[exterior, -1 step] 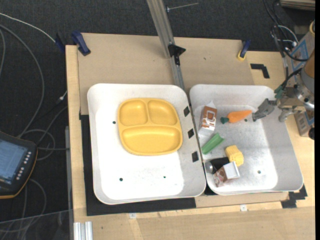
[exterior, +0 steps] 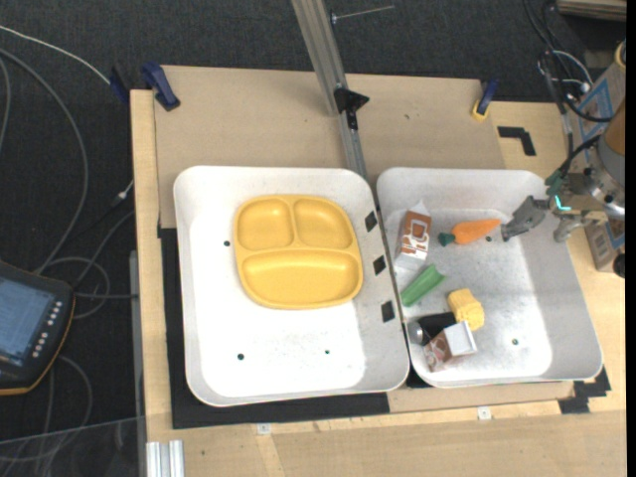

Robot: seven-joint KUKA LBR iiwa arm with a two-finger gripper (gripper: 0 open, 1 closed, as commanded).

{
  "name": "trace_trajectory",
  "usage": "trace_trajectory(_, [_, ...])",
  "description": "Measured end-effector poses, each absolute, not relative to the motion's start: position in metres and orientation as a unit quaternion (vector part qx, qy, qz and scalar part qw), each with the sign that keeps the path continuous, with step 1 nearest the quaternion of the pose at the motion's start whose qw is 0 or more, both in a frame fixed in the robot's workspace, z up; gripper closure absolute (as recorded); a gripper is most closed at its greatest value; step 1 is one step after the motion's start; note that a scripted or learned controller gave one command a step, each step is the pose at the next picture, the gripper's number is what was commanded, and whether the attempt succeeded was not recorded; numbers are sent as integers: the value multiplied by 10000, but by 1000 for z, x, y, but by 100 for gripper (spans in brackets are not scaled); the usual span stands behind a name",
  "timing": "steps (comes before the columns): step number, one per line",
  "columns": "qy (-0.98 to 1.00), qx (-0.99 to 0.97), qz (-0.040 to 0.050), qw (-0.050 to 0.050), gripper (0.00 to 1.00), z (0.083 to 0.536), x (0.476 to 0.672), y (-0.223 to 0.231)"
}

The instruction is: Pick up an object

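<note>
- Camera view, looking down at a slant: task judged barely begun, nothing lifted yet.
- Grey two-finger gripper (exterior: pixel 545 213) low over the right shallow white plastic bin (exterior: pixel 556 351), at its right rim; fingers (exterior: pixel 521 219) apart, clamped on nothing.
- Nearest candidate: orange plastic carrot (exterior: pixel 475 231), just left of the gripper, lying flat on the bin floor, apparently not touching the fingers.
- Further left of the gripper and nearer the camera: brown-and-white carton (exterior: pixel 413 239), green plastic pod (exterior: pixel 421 286), yellow plastic corn cob (exterior: pixel 466 309), small dark-and-white box (exterior: pixel 446 340).
- Left to do, by judgement: closing on one object, then raising it.
- Well left of the gripper: left shallow white bin (exterior: pixel 209 356) carrying a yellow plastic divided plate (exterior: pixel 296 250).
- Plywood desk (exterior: pixel 248 117) under both bins; dark carpet, loose cables and a handheld pendant (exterior: pixel 28 318) beyond its left edge.
</note>
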State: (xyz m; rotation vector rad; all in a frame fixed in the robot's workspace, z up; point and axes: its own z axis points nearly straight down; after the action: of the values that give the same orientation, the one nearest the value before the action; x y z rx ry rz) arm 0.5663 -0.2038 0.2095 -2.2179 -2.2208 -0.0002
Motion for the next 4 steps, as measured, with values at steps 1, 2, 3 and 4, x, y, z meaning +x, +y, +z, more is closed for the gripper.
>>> trace_trajectory(1, [-7071,-7072,17,37,0,150,567,-211])
trace_trajectory(2, [-7072,-7070,13,37,0,97,566,-210])
trace_trajectory(3, [-7074,-7068,-9,0,100,112,568,-210])
trace_trajectory(4, [-7078,-7064,-18,-39,100,172,579,-212])
